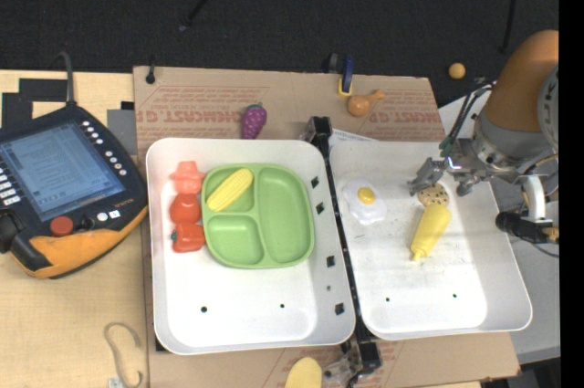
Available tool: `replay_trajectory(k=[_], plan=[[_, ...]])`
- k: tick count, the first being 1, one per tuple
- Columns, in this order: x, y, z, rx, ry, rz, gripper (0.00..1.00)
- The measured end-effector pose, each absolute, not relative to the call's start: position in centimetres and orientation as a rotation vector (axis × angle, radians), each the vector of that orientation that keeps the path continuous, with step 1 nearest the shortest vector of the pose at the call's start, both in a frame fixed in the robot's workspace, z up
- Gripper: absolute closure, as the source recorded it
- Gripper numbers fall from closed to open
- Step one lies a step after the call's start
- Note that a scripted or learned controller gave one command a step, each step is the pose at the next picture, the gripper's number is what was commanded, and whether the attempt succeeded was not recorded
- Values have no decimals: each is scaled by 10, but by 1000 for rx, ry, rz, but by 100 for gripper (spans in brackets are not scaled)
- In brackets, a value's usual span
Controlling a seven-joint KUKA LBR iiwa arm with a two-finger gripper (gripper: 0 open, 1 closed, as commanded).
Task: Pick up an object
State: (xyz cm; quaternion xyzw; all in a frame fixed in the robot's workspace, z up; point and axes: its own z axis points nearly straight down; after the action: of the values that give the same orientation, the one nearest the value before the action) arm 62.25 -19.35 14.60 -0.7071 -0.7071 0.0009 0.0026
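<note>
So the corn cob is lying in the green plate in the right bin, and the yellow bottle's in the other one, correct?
Not quite: the bins are swapped. The camera view shows the corn cob in the green plate in the left bin, while the yellow bottle lies in the right bin.

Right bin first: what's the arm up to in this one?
The KUKA arm reaches in over the right bin, its claw hanging just above the top end of a yellow mustard bottle. Nothing is lifted yet; the bottle lies on the bin floor, beside a toy fried egg. In the left bin, a green divided plate holds a corn cob, with a red-orange toy alongside it.
</note>
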Motion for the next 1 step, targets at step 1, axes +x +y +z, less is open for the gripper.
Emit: replay_trajectory(k=[1], plan=[[622, -190, 93, -2215, -2221, 4, 0]])
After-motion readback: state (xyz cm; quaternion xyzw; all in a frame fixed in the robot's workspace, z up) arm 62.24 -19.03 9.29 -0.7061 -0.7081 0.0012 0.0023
